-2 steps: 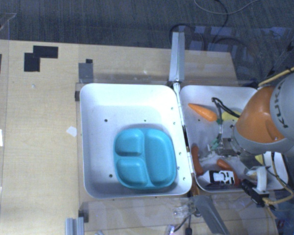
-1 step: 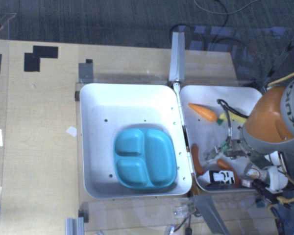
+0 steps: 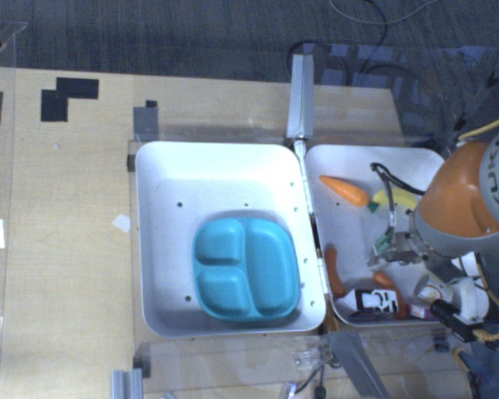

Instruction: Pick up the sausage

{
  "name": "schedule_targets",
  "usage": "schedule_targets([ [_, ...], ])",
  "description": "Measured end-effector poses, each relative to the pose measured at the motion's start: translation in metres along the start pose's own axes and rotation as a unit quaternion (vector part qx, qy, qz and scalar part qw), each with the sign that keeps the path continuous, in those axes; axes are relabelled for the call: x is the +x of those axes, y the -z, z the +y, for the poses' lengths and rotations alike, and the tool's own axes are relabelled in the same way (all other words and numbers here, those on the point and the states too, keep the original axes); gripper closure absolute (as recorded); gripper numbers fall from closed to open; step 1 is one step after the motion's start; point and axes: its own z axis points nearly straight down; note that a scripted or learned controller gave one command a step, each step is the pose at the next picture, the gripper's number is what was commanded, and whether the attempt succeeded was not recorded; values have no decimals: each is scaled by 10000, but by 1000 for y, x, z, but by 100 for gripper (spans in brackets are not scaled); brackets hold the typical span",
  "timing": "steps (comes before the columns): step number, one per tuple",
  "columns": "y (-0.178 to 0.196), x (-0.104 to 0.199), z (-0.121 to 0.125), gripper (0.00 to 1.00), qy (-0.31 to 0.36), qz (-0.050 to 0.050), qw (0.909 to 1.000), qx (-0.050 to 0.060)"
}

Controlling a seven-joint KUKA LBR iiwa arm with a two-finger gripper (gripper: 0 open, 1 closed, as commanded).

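The sausage is a reddish-brown link lying lengthwise against the left wall of the right bin, near its front. My gripper hangs low over the middle of that bin, to the right of the sausage and apart from it. The grey wrist and the orange band cover the bin's right side. Nothing is visibly held.
An orange carrot and a yellow item lie at the back of the right bin. A small orange piece and a black-and-white object sit at its front. The left bin holds a blue divided plate.
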Motion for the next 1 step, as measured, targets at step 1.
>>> schedule_targets([
  [1,0,0,0,0,0,0,10000,1],
])
